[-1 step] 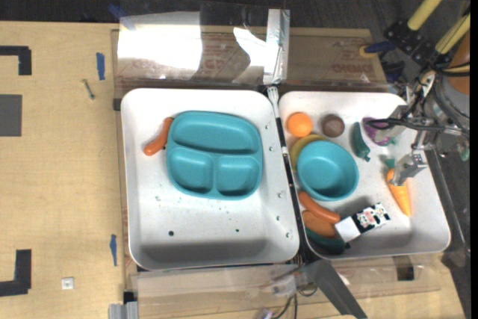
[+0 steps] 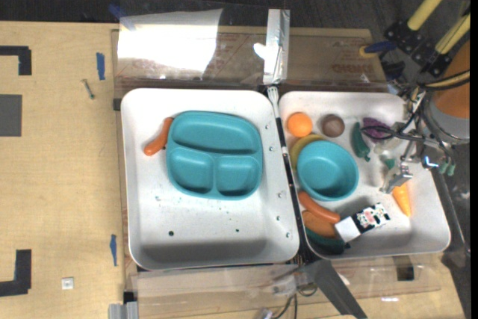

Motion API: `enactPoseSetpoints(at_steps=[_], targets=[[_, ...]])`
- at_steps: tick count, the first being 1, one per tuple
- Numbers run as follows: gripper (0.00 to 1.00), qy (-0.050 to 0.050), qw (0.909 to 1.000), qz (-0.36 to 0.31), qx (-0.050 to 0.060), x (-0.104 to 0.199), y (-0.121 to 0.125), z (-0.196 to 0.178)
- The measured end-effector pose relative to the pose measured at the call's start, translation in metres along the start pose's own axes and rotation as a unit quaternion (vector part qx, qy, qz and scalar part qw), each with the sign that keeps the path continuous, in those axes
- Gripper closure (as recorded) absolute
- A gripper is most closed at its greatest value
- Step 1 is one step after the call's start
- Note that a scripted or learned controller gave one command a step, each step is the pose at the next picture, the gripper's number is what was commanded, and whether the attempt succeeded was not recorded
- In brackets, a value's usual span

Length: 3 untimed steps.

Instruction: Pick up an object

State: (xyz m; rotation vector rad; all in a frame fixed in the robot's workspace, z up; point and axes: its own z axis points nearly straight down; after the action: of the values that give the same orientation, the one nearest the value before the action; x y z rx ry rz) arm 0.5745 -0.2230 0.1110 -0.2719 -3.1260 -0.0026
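Hand (image 2: 401, 177) touching orange piece (image 2: 402, 199)

light: even, bright | glare: clear sheet (image 2: 170, 48) at top | focus: slightly soft

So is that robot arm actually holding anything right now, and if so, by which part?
It cannot be told. The gripper sits low over the right bin, close to a small orange piece, but nothing shows clearly in its grasp.
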Motion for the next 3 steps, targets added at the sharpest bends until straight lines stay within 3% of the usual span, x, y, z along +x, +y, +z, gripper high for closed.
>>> enactPoseSetpoints(at_steps=[1, 2, 3], targets=[[0.00, -0.007, 0.9982, 0.060, 0.000, 0.037, -0.006, 0.023], [1.00, -0.014, 0.9982, 0.058, 0.002, 0.033, -0.005, 0.009], [1.00, -0.007, 0.9945, 0.104, 0.000, 0.026, 0.053, -0.022]])
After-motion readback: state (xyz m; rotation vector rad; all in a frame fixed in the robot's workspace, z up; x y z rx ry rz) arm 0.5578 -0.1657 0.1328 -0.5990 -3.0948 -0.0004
